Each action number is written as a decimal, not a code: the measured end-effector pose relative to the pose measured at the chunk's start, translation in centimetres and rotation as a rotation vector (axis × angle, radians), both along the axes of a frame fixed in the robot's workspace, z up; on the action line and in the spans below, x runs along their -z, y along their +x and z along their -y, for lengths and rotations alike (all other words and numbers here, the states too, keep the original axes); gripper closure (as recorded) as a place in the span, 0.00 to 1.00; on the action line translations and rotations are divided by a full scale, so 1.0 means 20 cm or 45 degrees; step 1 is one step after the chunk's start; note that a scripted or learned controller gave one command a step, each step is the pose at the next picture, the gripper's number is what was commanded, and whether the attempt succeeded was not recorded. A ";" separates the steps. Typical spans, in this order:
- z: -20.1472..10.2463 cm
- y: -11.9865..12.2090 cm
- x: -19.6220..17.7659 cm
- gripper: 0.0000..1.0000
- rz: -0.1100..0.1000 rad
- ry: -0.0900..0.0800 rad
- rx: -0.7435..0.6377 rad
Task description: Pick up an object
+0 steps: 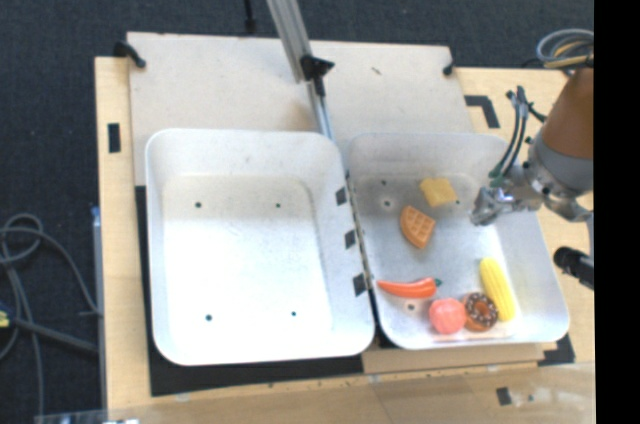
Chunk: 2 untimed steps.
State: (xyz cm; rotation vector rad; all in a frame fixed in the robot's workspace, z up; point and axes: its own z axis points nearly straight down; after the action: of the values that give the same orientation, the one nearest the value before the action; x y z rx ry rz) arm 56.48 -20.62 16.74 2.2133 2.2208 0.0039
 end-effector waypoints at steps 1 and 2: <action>0.01 0.01 -0.27 1.00 0.002 -0.001 0.000; -0.27 0.13 -0.26 1.00 -0.004 0.004 -0.005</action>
State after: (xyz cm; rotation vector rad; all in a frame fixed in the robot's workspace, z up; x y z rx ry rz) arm 58.99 -15.27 21.85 2.2117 2.2285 0.0041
